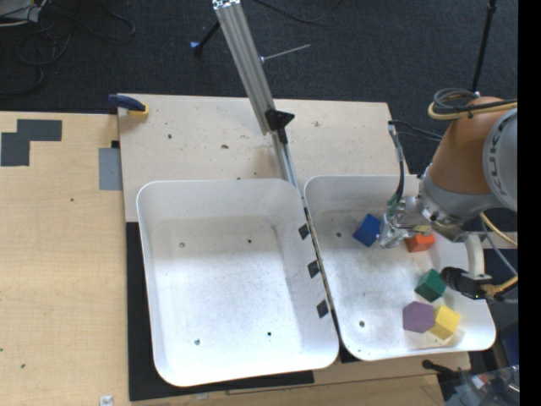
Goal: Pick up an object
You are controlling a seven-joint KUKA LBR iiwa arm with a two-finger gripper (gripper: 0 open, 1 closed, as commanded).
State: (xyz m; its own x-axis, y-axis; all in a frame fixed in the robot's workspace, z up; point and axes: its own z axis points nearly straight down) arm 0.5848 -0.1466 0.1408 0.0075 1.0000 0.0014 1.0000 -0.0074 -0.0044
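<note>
Grey-and-orange arm [473, 155] reaching in from the right over the right bin [372, 345], gripper [391, 233] low between a blue cube [367, 230] on its left and an orange block [419, 243] on its right, just beside both. Fingers too small and blurred to read: cannot tell whether spread or clenched, or whether touching either piece. Nearer the front right: green cube [430, 285], purple cube [418, 316], yellow cube [445, 320], the last two touching. Left bin [161, 227] alongside on the counter [203, 138].
</note>
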